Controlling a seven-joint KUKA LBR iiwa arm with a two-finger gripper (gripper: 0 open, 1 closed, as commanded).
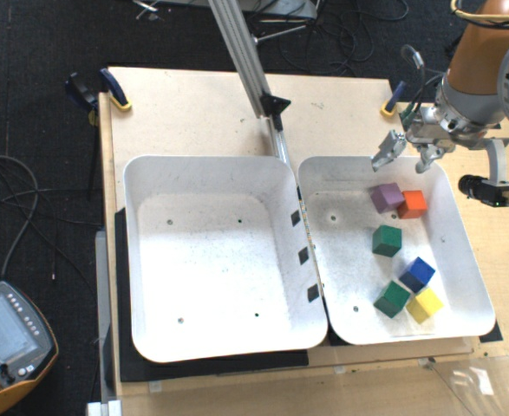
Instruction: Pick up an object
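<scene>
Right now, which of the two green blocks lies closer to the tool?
The upper green block, below the purple block; the other green block sits lower, beside the yellow block.

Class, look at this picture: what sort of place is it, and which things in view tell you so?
Probably a robotics lab. A grey and orange robot arm's gripper hangs over two shallow white plastic bins, small coloured blocks lie in one, and a handheld control pendant sits on the dark floor among cables.
</scene>
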